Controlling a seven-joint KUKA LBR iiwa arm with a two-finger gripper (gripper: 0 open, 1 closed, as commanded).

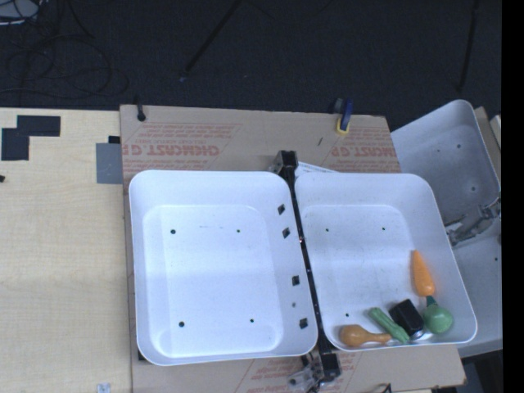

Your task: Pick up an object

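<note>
Five small candidates for the pick, all crowded into the near right corner of the right bin (360,188). Nearest the wall and a little apart from the rest, an orange carrot (422,275), lying roughly along the wall. Below it a green ball (440,319), a black block (406,316), a green stick (387,324) and a tan gourd (363,335) — packed close, several touching or overlapping. Probably slid there down the floor's slope or pushed against the curved wall; hard to say which. Left bin (205,178) beside it, sharing the middle seam.

Both bins seated on a sheet of cardboard (213,142), itself pinned at the far edge by a clamp (344,117), likely so nothing shifts under contact. Black clips (296,281) down the seam, apparently tying the two rims together.

Awkward for a pick as judged from here: carrot the most isolated, but close to the wall; the others too bunched for a clean approach.

Hard to read: where the block ends and the stick begins, and something pale under the block. Grey panel (446,150) at right cut off by the edge — purpose unclear.
</note>
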